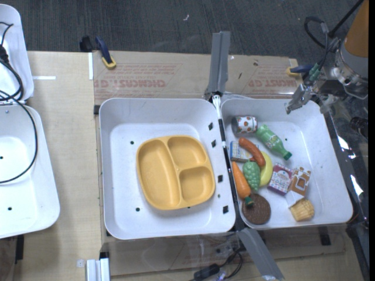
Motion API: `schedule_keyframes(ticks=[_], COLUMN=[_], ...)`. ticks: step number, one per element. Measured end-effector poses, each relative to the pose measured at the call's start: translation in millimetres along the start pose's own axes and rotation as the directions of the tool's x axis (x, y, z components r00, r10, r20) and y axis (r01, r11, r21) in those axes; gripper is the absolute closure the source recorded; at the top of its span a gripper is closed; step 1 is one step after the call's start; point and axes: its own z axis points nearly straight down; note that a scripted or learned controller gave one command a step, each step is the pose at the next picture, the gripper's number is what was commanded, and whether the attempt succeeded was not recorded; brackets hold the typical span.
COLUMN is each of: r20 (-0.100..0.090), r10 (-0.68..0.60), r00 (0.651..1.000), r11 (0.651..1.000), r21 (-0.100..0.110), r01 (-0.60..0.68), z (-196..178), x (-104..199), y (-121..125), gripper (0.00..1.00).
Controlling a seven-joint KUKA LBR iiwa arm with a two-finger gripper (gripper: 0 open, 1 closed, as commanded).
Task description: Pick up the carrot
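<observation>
**Op:** Carrot (241, 181) sits at the left edge of the right bin (328, 215), by the wall it shares with the left bin. I read its long axis as roughly 11 to 5, the leafy end at 5 beside a brown cookie (256, 209).

**Spotter:** And the tool?

**Op:** My tool (302, 98) hangs over that bin's far right corner, well apart. Whether it's apart or together, I cannot tell. From it, the carrot lies toward 7.

**Spotter:** Crowded?

**Op:** Green grapes (252, 174) touch its right side.

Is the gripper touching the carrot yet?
Apart. The camera view shows the gripper over the right bin's far corner, with bare bin floor between it and the carrot.
</observation>
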Motion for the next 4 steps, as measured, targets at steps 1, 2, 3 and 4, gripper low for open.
schedule_keyframes(ticks=[1,2,3,4], r20=[0.0,-0.005,-0.008,-0.004], r10=[0.098,0.284,0.533,0.561], r00=[0.995,0.959,0.846,0.828], r11=[0.995,0.959,0.846,0.828], r21=[0.001,-0.013,-0.011,-0.001], r01=[-0.098,-0.285,-0.533,-0.561], z=[173.2,181.6,182.5,187.2], x=[49.3,47.5,40.2,18.0], y=[13.5,-26.5,-91.2,-88.9], gripper=[0.0,0.0,0.0,0.0])
